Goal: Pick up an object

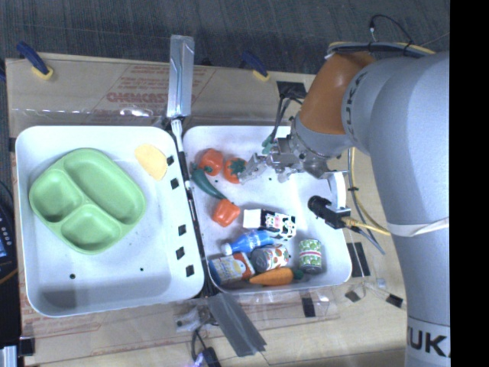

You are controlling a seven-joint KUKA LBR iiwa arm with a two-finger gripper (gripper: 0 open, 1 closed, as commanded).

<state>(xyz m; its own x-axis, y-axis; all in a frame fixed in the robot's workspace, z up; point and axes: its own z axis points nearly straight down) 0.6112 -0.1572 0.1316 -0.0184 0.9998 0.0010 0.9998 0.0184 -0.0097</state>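
Camera view shows the grey arm [397, 159] reaching over the right bin [336, 270], the landmark here. Left of it sits the left bin [46, 293] with a green divided plate [86, 198]. Inside the right bin's upper part, the end effector [256, 165] hovers just beside an orange tomato toy [212, 160]; whether it is released or clenched, I cannot tell.

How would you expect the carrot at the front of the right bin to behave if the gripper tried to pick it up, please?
The carrot looks smooth and tapered, so it may slip from a pinch. It lies wedged against the bin's front wall, leaving little finger room. Its round shape could roll if nudged.
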